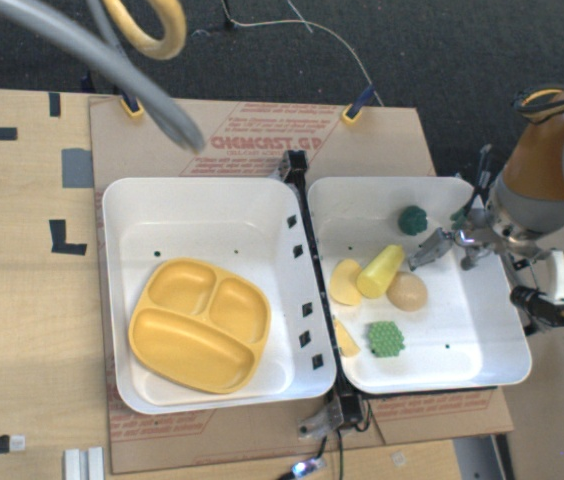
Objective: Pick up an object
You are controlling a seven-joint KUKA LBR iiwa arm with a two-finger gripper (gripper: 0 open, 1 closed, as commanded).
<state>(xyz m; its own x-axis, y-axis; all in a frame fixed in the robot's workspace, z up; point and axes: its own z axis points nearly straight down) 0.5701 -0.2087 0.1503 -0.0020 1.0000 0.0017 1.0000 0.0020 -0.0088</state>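
In the right bin [462, 363] my gripper [430, 253] hangs by the egg [408, 292] — open or shut, I can't tell.

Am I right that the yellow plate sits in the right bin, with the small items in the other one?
Not quite. The camera view shows the yellow plate in the left bin; the small items, such as the green ball and yellow cylinder, lie in the right bin.
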